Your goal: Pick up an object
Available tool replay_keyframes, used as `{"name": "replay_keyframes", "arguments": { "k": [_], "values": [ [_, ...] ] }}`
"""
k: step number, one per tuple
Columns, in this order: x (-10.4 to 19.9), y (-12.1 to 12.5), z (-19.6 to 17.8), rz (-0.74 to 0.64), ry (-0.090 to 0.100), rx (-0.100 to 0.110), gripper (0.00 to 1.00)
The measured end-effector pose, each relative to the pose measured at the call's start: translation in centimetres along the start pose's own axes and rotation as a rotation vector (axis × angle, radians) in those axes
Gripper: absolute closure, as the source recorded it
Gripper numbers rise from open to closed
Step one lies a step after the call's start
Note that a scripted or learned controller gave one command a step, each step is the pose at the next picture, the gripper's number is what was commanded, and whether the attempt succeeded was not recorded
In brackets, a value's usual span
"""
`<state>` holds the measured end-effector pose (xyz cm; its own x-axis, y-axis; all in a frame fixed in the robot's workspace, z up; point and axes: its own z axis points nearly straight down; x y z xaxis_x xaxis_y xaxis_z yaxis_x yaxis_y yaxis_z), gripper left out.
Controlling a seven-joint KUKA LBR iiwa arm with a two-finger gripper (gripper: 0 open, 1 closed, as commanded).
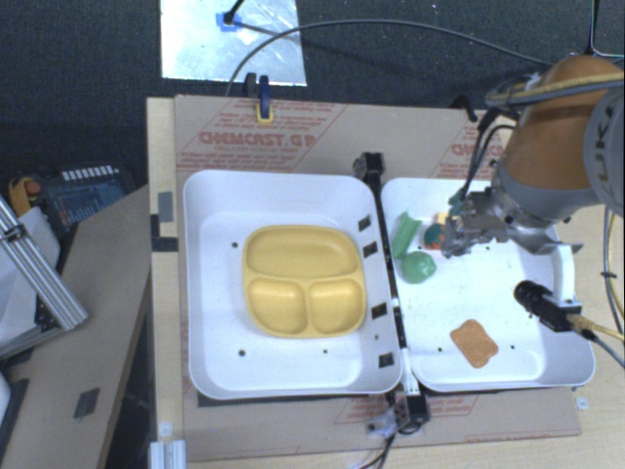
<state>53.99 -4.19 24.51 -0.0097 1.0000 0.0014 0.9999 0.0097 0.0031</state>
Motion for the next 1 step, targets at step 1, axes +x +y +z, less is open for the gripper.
{"name": "replay_keyframes", "arguments": {
  "k": [1],
  "values": [
    [6.22,0.02,-0.18,-0.001,0.001,0.001,1.0]
  ]
}}
